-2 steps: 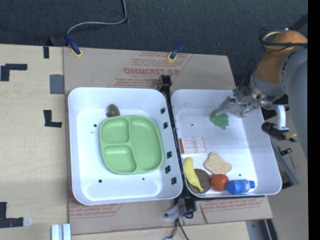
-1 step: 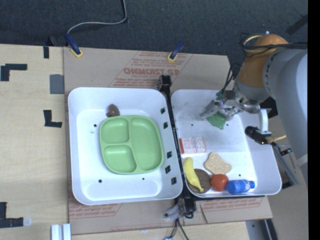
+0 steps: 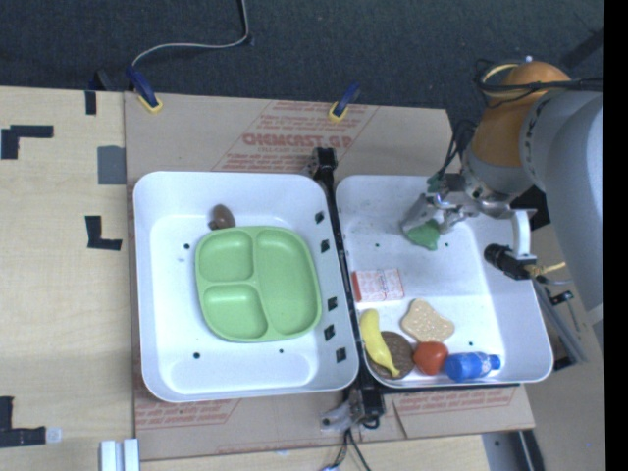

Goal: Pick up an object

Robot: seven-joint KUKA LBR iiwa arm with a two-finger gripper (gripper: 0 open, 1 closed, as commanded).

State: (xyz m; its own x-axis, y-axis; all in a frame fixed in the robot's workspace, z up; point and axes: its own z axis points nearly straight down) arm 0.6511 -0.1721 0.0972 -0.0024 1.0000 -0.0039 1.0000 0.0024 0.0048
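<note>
In the right bin (image 3: 510, 356), toward its far end, the jaws of the gripper (image 3: 429, 222) sit low over a small green object (image 3: 426, 235) that lies on the bin floor; the metal fingertips meet the object's upper edge, but whether they are spread, pressed together or pinching it cannot be told from this slant. The grey arm (image 3: 574, 155) with its orange band (image 3: 500, 126) enters beyond the right bin's far right corner. Nearer the middle of the right bin, against its left wall, lies a flat packet with red print (image 3: 378, 285). Along the right bin's near wall a cluster of items rests: a yellow banana (image 3: 374, 340) at the left, touching a dark brown round piece (image 3: 398, 346); a tan bread-shaped slice (image 3: 427, 320) just above these; a red tomato-like ball (image 3: 430, 357) beside the brown piece; and a blue bottle (image 3: 471, 365) lying on its side at the right end. A black divider (image 3: 332, 253) separates the right bin from the left bin (image 3: 157, 292), which holds a green sectioned plate (image 3: 259, 283) at its centre and a small brown object (image 3: 222, 217) just beyond the plate's far edge. Both bins stand on a cardboard sheet (image 3: 285, 135) on the tabletop (image 3: 49, 292).
</note>
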